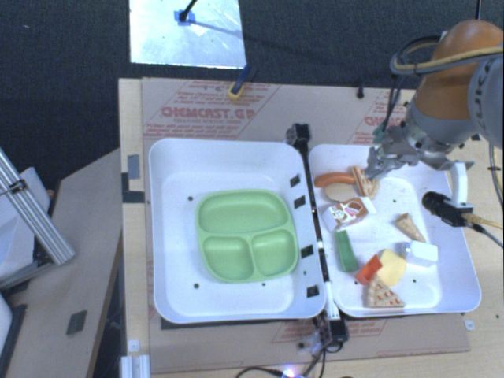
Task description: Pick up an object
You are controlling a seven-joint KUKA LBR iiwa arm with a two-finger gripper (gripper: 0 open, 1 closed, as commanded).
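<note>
So I was at the reach step, my pincer (pixel 376 164) right over the hot dog (pixel 344 181); couldn't tell its state. Next I'd needed a straight drop.

1. The one camera sits fixed above the tabletop (pixel 197 105), looking down at a slant.
2. It stands far enough back to take in both white bins, left bin (pixel 169 211) and right bin (pixel 453 274), side by side.
3. The arm (pixel 461 61) enters from the picture's right.
</note>
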